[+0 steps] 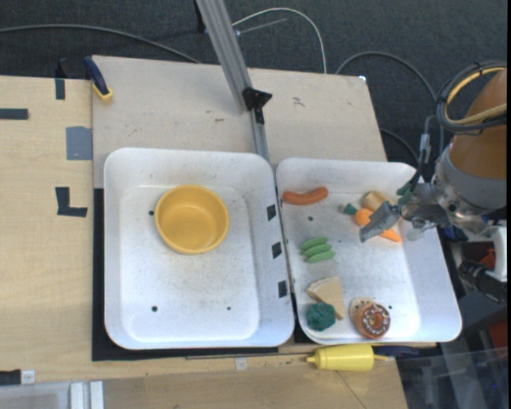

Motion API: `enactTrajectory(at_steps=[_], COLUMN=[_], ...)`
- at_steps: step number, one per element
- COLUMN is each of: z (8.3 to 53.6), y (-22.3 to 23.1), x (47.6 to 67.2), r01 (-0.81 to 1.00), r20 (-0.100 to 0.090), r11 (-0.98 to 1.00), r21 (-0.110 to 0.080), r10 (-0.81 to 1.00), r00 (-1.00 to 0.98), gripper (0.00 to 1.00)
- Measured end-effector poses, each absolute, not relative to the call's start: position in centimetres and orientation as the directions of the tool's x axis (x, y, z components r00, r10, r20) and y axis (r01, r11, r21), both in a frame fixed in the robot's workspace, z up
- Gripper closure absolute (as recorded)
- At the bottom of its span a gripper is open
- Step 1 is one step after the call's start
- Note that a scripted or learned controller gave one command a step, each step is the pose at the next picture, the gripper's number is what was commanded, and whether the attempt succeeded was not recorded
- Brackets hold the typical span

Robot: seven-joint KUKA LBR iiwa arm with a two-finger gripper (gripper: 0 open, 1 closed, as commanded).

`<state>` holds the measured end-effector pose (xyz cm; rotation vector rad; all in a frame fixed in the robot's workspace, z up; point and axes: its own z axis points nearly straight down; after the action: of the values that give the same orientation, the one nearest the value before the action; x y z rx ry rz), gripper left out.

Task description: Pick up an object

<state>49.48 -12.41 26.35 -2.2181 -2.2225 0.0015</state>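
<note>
- Bench [196,118]: pale surface under both bins, wood-toned panel at its left side, dark floor beyond its far edge.
- Left bin [128,313]: shallow, white, speckled; touching the right bin along the centre seam.
- Right bin [426,301]: shallow, white; holding the small items listed below.
- Arm [481,143]: grey with orange band, reaching in over the right bin's right edge, near its far right corner.
- Metal bar [230,49]: slanting from the top edge down to the far end of the seam between the bins.
- Yellow bowl [192,218]: upright, in the left bin, towards its far side, left of centre.
- Yellow bottle [345,358]: lying on the bench, just outside the right bin's near edge.
- Gripper [383,224]: low over the right bin's far right area, fingertips at the carrot; opening width cannot be told.
- Carrot [383,221]: orange, at the fingertips; clamped or merely touched cannot be told.
- Sausage [305,196]: near the right bin's far left corner.
- Sandwich wedge [327,292]: near the right bin's near edge, left of centre.
- Doughnut [373,318]: just right of the wedge, by the near edge.
- Green pods [318,249]: left of centre in the right bin.
- Teal lump [321,315]: touching the wedge's near side.
</note>
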Motion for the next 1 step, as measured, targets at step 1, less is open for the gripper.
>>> enactTrajectory(at_steps=[1], z=[26.35], y=[-12.41], x=[49.48], r01=[1.000], r20=[0.001], r11=[0.002], r21=[-0.002], r10=[1.000], r00=[-0.002], gripper=[0.00])
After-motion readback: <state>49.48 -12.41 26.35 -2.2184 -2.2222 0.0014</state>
